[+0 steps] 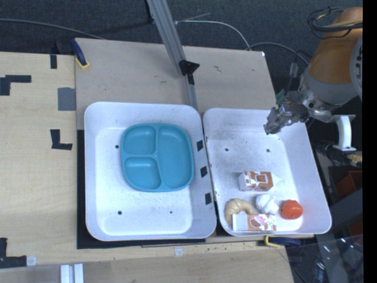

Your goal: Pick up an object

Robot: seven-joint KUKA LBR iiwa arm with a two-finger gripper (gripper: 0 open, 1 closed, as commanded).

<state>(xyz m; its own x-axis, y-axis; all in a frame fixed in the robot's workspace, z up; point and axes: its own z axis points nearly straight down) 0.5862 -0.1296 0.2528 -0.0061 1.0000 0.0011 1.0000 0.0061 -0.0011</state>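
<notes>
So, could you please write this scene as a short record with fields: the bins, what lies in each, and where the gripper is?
left bin: holds a blue divided plate
right bin: holds two small cartons, a croissant, a white lump, a red ball
items' place: all in the near part of the right bin, close together
gripper: over the far right corner of the right bin, apart from the items
held: nothing seen in the jaws

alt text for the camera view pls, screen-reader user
The arm's claw hovers over the right bin's far corner; at the bin's near end lie two small cartons, a croissant and a tomato. The left bin holds a blue divided plate.
</notes>
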